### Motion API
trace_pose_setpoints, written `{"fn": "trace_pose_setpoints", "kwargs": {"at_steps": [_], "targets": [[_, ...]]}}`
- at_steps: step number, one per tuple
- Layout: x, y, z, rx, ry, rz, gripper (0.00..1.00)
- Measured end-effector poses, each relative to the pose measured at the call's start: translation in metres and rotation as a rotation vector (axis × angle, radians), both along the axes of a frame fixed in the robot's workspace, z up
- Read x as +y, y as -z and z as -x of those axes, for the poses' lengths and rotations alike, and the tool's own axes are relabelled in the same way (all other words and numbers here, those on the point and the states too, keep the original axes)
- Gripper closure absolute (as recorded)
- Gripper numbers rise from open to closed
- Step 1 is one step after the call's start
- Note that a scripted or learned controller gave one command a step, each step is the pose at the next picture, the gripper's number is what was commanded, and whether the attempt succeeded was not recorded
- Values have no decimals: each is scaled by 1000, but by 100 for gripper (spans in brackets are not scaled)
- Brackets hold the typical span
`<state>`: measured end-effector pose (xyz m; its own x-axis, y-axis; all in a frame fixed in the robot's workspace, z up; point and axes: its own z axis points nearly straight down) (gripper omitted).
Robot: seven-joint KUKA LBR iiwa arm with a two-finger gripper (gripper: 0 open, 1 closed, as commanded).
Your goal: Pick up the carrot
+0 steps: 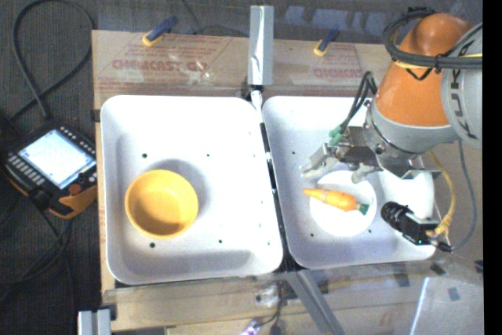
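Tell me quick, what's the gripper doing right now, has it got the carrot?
Gripper: open, holding nothing, just above the carrot, which lies on the white plate in the right bin.

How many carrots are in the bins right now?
1. The carrot lies on a white plate in the right bin, just below the gripper. The arm covers part of that bin, so another could be hidden.

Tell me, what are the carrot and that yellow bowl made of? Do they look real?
The carrot, lying on a white plate in the right bin, looks like a plastic toy: even orange colour, smooth skin, a neat green stub. The yellow bowl in the left bin also seems plastic, uniformly coloured with a soft matte sheen. I can't be certain from this distance.
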<state>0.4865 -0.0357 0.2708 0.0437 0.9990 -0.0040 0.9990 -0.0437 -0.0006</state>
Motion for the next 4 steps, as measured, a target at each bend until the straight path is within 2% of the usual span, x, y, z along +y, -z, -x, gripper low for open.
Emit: {"fn": "trace_pose_setpoints", "kwargs": {"at_steps": [1,2,3,4], "targets": [[-67,92,4,4,88,-2,0],[-123,160,-18,-8,207,-1,0],[-162,178,-44,-13,50,1,0],[-159,171,-44,-13,46,1,100]]}}
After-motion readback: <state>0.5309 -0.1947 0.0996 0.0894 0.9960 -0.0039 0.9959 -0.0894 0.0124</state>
